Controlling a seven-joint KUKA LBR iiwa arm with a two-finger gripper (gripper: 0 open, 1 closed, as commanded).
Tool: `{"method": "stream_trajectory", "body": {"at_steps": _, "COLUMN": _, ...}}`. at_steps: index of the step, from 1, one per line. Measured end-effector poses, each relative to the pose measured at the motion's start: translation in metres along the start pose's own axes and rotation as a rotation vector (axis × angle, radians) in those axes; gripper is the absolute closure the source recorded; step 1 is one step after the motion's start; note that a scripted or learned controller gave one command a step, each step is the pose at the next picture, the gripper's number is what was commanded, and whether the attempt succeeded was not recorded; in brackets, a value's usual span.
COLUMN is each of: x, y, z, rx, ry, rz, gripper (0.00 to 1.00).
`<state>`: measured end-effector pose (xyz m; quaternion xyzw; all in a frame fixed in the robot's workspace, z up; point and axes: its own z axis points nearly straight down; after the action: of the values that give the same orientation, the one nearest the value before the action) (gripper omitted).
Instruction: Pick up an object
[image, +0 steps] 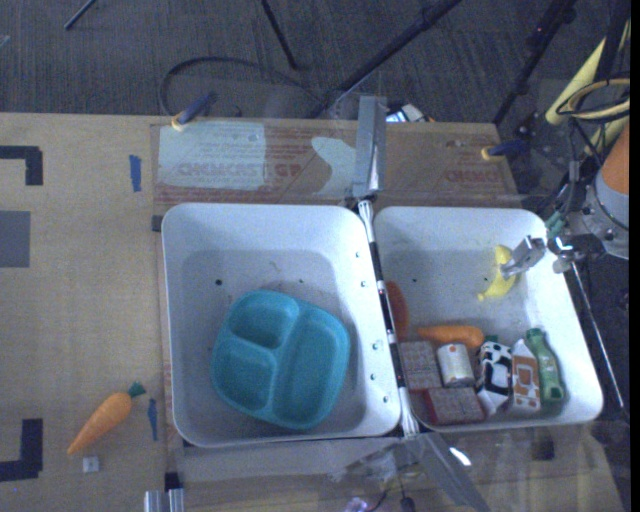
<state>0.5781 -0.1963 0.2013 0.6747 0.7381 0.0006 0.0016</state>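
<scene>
pincer (522, 257) sits over the right bin (440, 225), near its upper right side, fingers pointing left and hanging just beside or touching the yellow banana (499, 275); at this resolution can't tell whether it's open or closed, and nothing reads as held. the banana is the nearest candidate: it lies by itself on bare bin floor in the upper right part of that bin, well apart from the clutter. looks like a small toy piece, so my guess is light, stiff, smooth plastic, not fragile but likely slippery and curved, so it could squirt out of a two-finger pinch. i'd close across its narrow width at mid-body, not at a tapered end. rest of the load is packed along the bin's lower edge: orange carrot (452, 335), small can (455, 365), two brownish blocks (419, 364), black-and-white carton (493, 366), orange-and-white box (524, 385), green bottle (545, 365). those touch each other, so little finger clearance; the carrot is the most open one, and something reddish is wedged against the divider wall, hard to tell what. left bin (190, 240) holds a teal divided plate (282, 357), wide and flat, poor for a pinch except at the rim. another carrot (101, 420) lies on the bench outside the bins, lower left, well away from the arm.
</scene>
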Motion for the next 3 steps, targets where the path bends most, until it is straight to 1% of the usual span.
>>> {"method": "stream_trajectory", "body": {"at_steps": 1, "x": 0.083, "y": 0.004, "z": 0.114, "rx": -0.003, "ry": 0.0, "rz": -0.341, "gripper": 0.0}}
{"method": "stream_trajectory", "body": {"at_steps": 2, "x": 0.094, "y": -0.067, "z": 0.113, "rx": -0.006, "ry": 0.002, "rz": -0.192, "gripper": 0.0}}
{"method": "stream_trajectory", "body": {"at_steps": 3, "x": 0.093, "y": -0.065, "z": 0.102, "rx": -0.013, "ry": 0.0, "rz": -0.189, "gripper": 1.0}}
